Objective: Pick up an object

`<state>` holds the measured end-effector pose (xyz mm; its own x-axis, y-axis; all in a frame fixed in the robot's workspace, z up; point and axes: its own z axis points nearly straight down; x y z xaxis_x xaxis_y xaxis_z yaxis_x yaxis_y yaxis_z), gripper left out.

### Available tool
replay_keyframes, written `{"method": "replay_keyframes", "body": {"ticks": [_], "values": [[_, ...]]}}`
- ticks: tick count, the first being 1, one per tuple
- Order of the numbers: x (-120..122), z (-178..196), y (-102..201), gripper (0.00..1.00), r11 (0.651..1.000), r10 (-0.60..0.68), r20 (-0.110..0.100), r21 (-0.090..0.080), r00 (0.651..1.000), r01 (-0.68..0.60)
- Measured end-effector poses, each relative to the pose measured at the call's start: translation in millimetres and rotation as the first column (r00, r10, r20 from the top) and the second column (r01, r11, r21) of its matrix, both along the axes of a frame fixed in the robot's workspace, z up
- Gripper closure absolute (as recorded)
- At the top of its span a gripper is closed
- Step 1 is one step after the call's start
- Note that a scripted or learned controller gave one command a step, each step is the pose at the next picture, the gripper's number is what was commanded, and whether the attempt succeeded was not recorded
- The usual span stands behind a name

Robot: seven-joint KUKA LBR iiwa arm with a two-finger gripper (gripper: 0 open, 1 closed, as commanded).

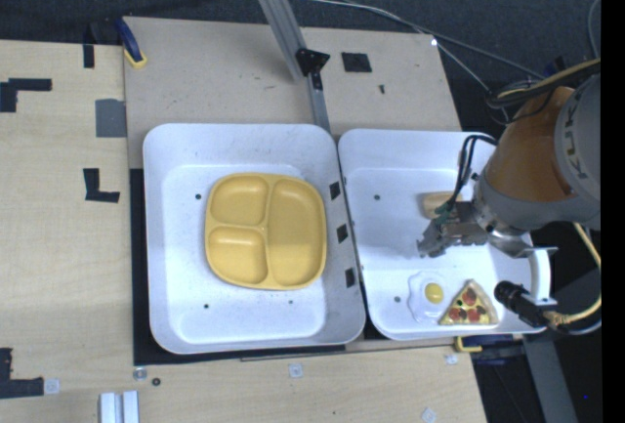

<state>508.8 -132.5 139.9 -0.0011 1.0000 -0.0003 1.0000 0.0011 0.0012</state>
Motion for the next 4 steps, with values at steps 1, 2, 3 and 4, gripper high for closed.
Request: {"method": "replay_keyframes", "body": {"ticks": [1, 2, 3, 4], "values": [[-5, 52, -9, 1.0, 1.0, -0.001, 0.001, -0.001, 1.0, 0.001], [-5, 63, -9, 1.0, 1.0, 0.0, -0.001, 0.001, 1.0, 0.0], [22, 59, 48, 1.0, 1.0, 0.006, -0.002, 0.002, 1.0, -0.006], [39, 54, 94, 1.0, 1.0, 0.005, -0.003, 0.001, 1.0, -0.005]]}}
